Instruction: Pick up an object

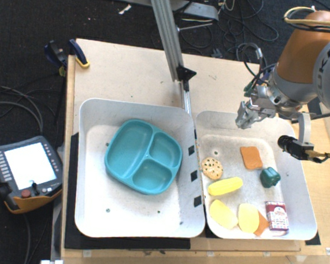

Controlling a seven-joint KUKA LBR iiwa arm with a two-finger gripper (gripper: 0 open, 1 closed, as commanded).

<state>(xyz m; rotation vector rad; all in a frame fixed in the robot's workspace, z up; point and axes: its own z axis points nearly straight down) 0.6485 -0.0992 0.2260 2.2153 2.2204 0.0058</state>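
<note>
Since our gripper (246, 120) hangs above the right bin's (306, 188) far rim, grip state impossible to tell, we should pick the orange block (251, 158) just below it, well apart from the cookie (211, 168), and descend squarely over it.

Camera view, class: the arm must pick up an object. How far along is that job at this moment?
Done: nothing is lifted yet. The cookie, orange block, green piece, yellow banana-like piece and red box all lie in the right bin.
In hand: the gripper sits over that bin's far edge, with no object between its fingers.
Left: descend onto one object, grasp it and lift.
</note>
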